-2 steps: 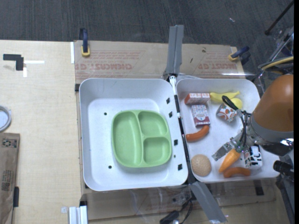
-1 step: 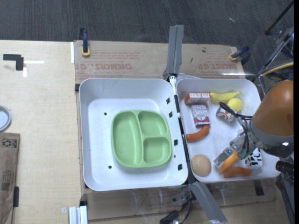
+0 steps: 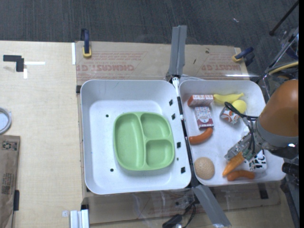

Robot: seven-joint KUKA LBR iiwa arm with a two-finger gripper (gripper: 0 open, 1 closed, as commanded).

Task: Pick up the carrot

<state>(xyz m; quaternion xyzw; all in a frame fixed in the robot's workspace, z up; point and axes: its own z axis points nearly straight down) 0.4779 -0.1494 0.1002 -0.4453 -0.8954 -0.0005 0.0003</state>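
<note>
Wooden bench; right bin: end effector low over carrot beside bread roll, likely lining up grasp; grip state unclear.

bins: smooth white plastic | tray: matt green plastic | bench: pale wood

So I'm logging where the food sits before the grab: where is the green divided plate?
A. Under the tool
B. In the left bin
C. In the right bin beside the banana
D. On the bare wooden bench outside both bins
B: the green divided plate lies flat in the left bin, while the banana, the carrot and the tool are all over the right bin.
</note>
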